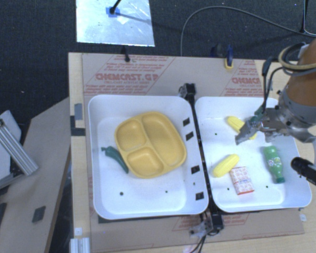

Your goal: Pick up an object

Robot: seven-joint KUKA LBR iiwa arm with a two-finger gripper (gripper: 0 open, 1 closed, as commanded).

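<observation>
Dark carpet surrounds the bench (147,70), whose brown top bears red lettering and carries two shallow white bins side by side. Behind the bench, well left of the claw, a shiny metal sheet (115,15) lies on the carpet.

Right bin (253,196): the claw (246,134) hangs low over its upper part, reaching in from the right on the grey arm (300,94) with its orange band. Its tips point down and to the left; whether they are spread or pressed together cannot be told, and nothing is seen between them. Just up and left of the claw lies a yellow piece (235,123), partly hidden by the claw. Below the claw and slightly left lies a yellow banana (226,165), apart from the tips. Below the claw, just right of the banana, a small red and white box (242,180) lies flat. Right of and below the claw, a green bottle (274,163) lies on its side, its cap towards the arm.

Left bin (102,157): well left of the claw, a yellow plate (150,143) with three compartments rests near the bin's middle. A dark green pepper (116,157) lies against the plate's lower left edge, farthest from the claw. Black clips (192,136) sit along the seam between the bins, left of the claw.
</observation>
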